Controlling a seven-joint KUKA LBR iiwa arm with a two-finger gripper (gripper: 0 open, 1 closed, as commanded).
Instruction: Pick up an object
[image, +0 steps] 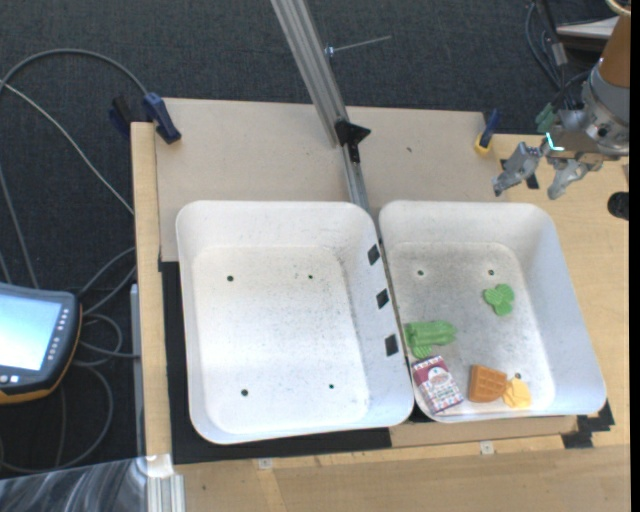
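Grey two-finger gripper (540, 176) hangs above bench just beyond right white shallow bin's (560, 250) far rim, fingers spread apart, nothing between them. In that bin: small green lump (498, 298) mid-floor; larger green ridged piece (430, 335), red-white printed packet (437, 385), orange waffle-like block (487, 383), yellow chunk (517, 393) near front edge. Left white bin (200, 300) alongside, touching.

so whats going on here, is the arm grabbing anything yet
Not yet. The robot arm's gripper hangs above the bench past the far right corner of the right bin, its jaws spread with nothing between them. The candidates all lie in that bin: a small green piece, a larger green piece, a red and white packet, an orange waffle-like piece and a yellow piece. The left bin sits beside it.
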